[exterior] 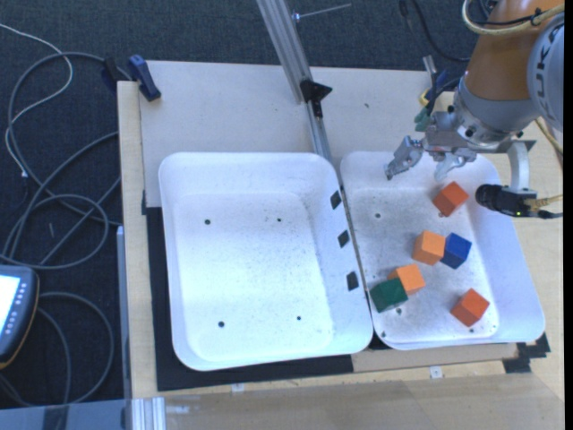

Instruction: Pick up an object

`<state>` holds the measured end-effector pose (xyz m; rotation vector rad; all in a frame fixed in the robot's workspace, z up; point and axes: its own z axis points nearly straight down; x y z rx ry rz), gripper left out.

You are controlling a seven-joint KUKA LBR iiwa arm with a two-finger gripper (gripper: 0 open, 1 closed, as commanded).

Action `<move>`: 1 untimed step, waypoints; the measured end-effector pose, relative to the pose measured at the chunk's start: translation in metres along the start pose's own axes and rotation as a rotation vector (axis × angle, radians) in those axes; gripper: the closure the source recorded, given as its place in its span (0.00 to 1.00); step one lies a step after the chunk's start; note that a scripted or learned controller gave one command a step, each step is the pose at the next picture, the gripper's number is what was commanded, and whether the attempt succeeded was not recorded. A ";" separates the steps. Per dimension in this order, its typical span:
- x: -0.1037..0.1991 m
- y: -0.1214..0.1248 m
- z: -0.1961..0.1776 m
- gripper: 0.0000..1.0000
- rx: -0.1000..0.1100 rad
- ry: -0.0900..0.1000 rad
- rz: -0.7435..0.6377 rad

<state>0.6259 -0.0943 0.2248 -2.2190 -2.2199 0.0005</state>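
The right bin [510,240] holds several small blocks. An orange-red block [450,198] lies near its far side. In the middle, an orange block [430,247] touches a blue block [457,250]. Nearer the front are another orange block [411,279], a green block [389,294] beside it at the left wall, and an orange-red block [470,306]. My gripper [421,166] hangs over the bin's far end, left of and beyond the first orange-red block. It is open, with nothing between its fingers.
The left bin [179,240] sits beside the right one, with black clips along the shared wall. A slanted metal rail [291,52] crosses the bench behind the bins. A blue clamp [143,76] sits at the bench's far left corner. Cables lie on the floor to the left.
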 end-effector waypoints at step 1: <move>-0.080 -0.022 -0.076 0.00 -0.012 -0.008 0.007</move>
